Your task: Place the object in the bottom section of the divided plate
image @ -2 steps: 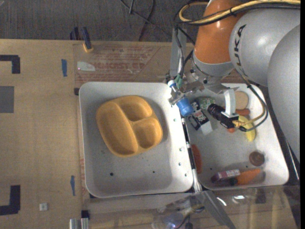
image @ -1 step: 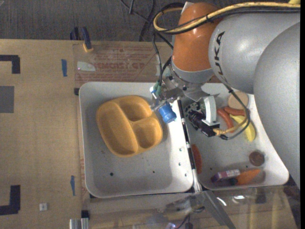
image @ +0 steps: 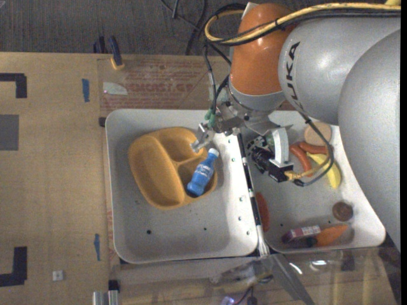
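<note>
- Bottle point(image: 203, 175) is lying tilted in the lower right section of the yellow divided plate point(image: 151, 170), cap toward the gripper point(image: 205, 140).
- Gripper is hovering just above the cap; whether anything is clamped cannot be told.
- Judgement: withdrawing straight upward is avoiding nudging the bottle over the divider ridge.
</note>
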`<action>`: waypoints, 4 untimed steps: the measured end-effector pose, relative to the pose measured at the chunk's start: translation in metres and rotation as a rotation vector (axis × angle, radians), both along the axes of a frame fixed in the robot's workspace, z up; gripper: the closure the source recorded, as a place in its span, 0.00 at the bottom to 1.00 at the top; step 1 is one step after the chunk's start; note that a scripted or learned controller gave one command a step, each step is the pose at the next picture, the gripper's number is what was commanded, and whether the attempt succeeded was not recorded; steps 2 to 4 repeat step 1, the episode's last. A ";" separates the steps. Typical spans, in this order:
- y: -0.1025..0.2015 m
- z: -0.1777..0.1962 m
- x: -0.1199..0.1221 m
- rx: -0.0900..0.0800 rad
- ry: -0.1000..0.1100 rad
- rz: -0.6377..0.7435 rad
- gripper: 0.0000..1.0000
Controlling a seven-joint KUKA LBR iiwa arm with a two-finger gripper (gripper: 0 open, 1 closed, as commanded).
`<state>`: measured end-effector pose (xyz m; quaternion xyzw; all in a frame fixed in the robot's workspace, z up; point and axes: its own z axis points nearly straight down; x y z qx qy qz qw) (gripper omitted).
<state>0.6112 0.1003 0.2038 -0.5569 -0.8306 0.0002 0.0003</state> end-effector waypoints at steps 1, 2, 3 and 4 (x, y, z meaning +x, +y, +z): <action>0.042 -0.080 0.033 0.000 -0.004 -0.081 0.00; 0.042 -0.080 0.033 0.000 -0.004 -0.081 0.00; 0.042 -0.080 0.033 0.000 -0.004 -0.081 0.00; 0.042 -0.080 0.033 0.000 -0.004 -0.081 0.00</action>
